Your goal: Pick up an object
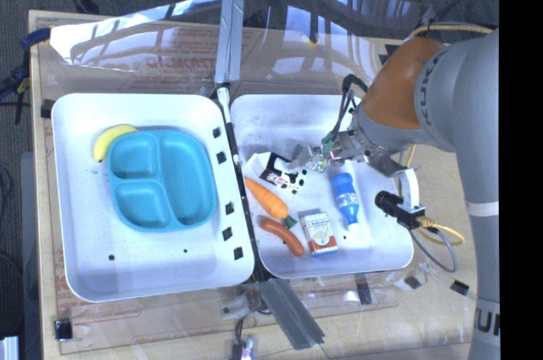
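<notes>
Over the right bin (280, 119) we see the gripper (327, 149) low among the clutter; whether it is apart or together we cannot tell, and nothing is visibly held.

Any object would serve the task. The closest candidates are the blue bottle (345, 197), just beside the gripper on its near side, and a small grey piece (299, 154), just beside it toward the divider. Beyond that piece lies a black-and-white item (276, 173). The carrot (270, 197), the red sausage-like piece (282, 235) and the small carton (318, 231) lie farther off, toward the bin's front.

Crowding looks like the main risk to us. With things packed this closely, a descent could land on an edge and push the piece aside rather than straddle it. The bottle is round and smooth, so we expect it could roll or squirt out of a closing grip. The grey piece is small and low and might simply be missed. The wrist also sits near the bin's far wall, and a dark fitting with a yellow cable (441, 235) trails at the rim, which could snag.

The bins are shallow, white and slick. The left bin (85, 248), well apart from the gripper, holds a blue divided plate (163, 180) and a banana (110, 139). Clear sheeting covers the bench (127, 40), which stands on dark flooring.
</notes>
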Tool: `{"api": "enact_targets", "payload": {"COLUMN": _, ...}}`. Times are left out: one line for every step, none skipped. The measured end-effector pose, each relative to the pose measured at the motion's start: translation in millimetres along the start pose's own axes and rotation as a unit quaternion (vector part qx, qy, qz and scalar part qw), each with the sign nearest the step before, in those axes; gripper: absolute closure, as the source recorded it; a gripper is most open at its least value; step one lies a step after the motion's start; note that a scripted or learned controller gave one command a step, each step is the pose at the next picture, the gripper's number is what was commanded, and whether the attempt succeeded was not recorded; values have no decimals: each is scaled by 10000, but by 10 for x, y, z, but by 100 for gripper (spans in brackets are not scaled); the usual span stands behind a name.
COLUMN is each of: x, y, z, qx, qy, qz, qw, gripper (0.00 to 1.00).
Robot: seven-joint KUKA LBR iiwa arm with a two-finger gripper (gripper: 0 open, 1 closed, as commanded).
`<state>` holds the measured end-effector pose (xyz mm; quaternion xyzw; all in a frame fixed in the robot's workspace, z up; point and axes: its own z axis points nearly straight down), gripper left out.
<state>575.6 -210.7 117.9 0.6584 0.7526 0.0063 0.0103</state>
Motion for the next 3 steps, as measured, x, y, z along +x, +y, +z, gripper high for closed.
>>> {"api": "enact_targets", "payload": {"x": -27, "y": 225, "z": 252, "qx": 111, "qy": 20, "qz": 581, "qw": 9982, "gripper": 0}}
{"api": "enact_targets", "payload": {"x": -21, "y": 236, "z": 148, "qx": 109, "qy": 22, "qz": 558, "qw": 9984, "gripper": 100}}
{"api": "enact_targets", "payload": {"x": -89, "y": 676, "z": -966, "qx": 112, "qy": 28, "qz": 69, "qw": 9999, "gripper": 100}}
